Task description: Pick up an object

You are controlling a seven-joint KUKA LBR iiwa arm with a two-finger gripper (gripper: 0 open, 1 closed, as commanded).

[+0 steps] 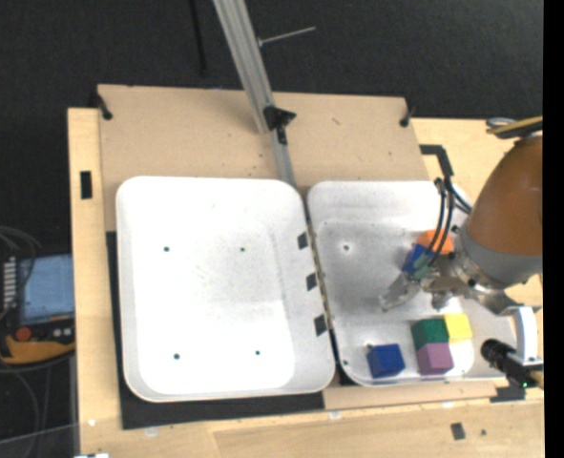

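Item: single arm (511, 213) entering from three o'clock, its gripper (417, 289) poised over the middle of the right bin (358, 213). Jaw state: two grey fingers (396, 294) appear spread in a downward fork with nothing between them, though the fork is small and partly blurred. Contents, right bin: blue cube (385, 361), green cube (430, 333), yellow cube (457, 326), purple cube (437, 357), all grouped along the near wall. Left bin (215, 284): listed alongside. Governing relation: the cubes lie at roughly five to six o'clock from the fingertips, apart from them; green appears nearest, blue most isolated. Cubes present no long axis.
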